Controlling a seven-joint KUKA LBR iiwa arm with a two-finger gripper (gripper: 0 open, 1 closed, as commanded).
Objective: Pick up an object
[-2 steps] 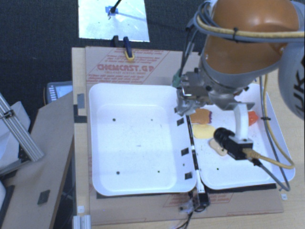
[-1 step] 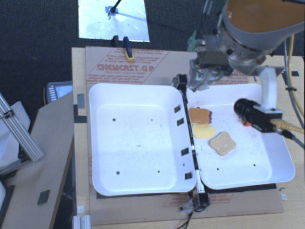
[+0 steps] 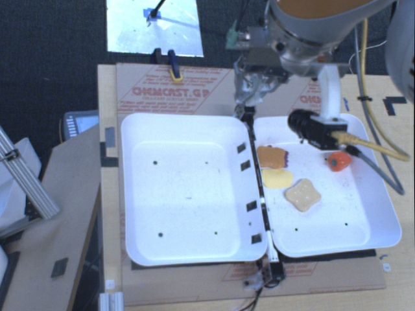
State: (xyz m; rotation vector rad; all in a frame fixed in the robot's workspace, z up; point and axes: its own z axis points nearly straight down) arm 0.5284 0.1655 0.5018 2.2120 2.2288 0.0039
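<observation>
Jaw state cannot be told: the two-finger gripper (image 3: 247, 98) is seen from above as a dark metal cluster, and nothing is seen held by it. It is placed over the far end of the seam between the two shallow white plastic bins, above the brown cardboard sheet (image 3: 188, 86) under them. The grey arm with orange band (image 3: 324, 5) is seen entering from the upper right.

Left bin (image 3: 185, 190): bare white floor noted.

Right bin (image 3: 363, 219), four items recorded:
- orange-brown toast-like piece (image 3: 272, 156), far left, near the seam
- flat pale yellow disc (image 3: 277, 179), just near of it, edges touching or nearly so
- tan bread-slice-shaped toy (image 3: 303, 194), beside the disc, to its near right
- small red-orange tomato-like object (image 3: 337, 161), further right, well apart from the others
</observation>
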